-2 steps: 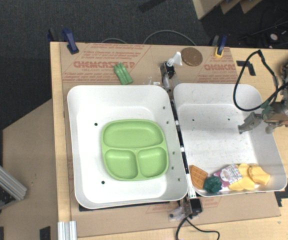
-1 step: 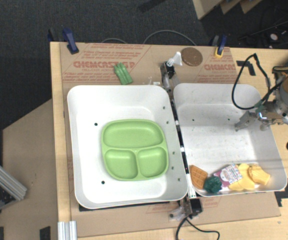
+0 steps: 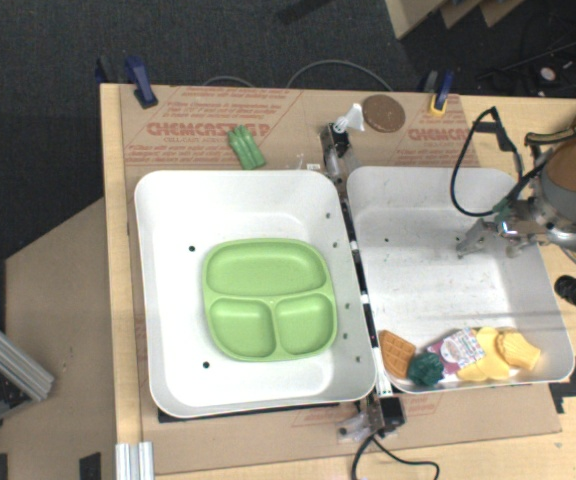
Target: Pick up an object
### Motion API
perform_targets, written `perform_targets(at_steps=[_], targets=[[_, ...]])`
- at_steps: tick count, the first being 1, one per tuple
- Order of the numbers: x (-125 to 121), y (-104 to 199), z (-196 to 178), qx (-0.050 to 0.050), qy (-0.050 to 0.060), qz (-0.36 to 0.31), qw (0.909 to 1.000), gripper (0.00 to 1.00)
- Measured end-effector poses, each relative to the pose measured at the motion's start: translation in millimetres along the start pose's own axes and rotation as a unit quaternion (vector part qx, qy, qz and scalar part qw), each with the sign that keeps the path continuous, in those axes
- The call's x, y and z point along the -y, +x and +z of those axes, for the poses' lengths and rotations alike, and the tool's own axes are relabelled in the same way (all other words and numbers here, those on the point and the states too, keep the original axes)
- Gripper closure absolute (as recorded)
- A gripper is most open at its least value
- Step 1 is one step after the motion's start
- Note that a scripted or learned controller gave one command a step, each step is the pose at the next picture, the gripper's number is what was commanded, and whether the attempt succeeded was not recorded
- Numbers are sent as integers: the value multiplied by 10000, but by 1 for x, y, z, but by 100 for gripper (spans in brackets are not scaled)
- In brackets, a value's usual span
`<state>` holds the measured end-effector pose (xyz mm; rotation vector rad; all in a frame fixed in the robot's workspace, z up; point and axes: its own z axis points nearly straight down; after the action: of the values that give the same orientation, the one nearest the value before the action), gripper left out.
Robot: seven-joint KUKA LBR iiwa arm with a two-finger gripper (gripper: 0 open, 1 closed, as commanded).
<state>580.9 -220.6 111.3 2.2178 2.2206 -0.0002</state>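
The bench (image 3: 268,108) is brown and holds two white bins side by side. The left bin (image 3: 168,268) is the bigger looking one, and a green plate (image 3: 268,298) with three parts lies flat in its middle. The right bin (image 3: 418,278) has a bare floor over most of it, and all its small things sit in a row along the near edge. The arm (image 3: 573,183) comes in from the right side and hangs over the far right part of the right bin, with its round grey end near the right wall. The gripper (image 3: 488,236) sticks out from it toward the left, low over the bin floor, and nothing is between its fingers; I cannot tell if they are apart or together. The things to pick up lie well apart from the gripper, nearer to the front of the bin. There is a yellow toy food pile (image 3: 503,356) toward the near right corner, a pink and white packet (image 3: 458,348) just beside it, a brown waffle (image 3: 398,353) near the near left corner, and a small dark green toy (image 3: 427,369) touching the waffle. A black cable (image 3: 468,158) loops up above the bin's far edge.
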Motion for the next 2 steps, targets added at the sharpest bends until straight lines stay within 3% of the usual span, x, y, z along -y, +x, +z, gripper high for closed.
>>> perform_targets(at_steps=[1,2], targets=[[-73,-1,18,-26,-2,-17,10000,0],[-85,1,25,-84,106,0,9999,0]])
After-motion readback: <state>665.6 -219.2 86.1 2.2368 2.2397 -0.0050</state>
